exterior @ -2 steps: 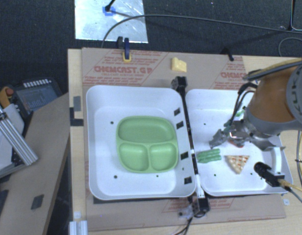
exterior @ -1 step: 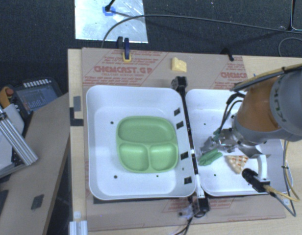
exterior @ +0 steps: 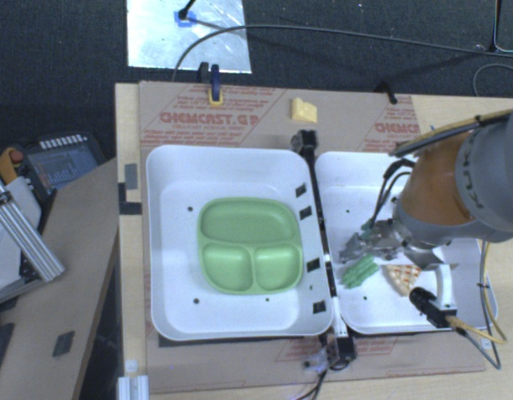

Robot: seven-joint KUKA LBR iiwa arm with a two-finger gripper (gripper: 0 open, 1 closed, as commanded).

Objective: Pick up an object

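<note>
left bin [exterior: 169, 223] — green tray [exterior: 248, 245] | bench — yellow block [exterior: 304, 110] | clamp [exterior: 214, 84]

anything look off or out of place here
One thing: a small yellow wedge lies on the cardboard sheet behind the bins, outside both. The green divided plate sits flat in the left bin; a green piece lies in the right bin.

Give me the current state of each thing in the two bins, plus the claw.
Green three-compartment plastic tray: flat in the left white bin, upright.
Green leafy toy piece: lying in the right white bin, just below the claw.
Tan pizza-slice toy: flat in the right bin, beside the green piece.
Claw: low over the green piece; grip cannot be judged.
</note>
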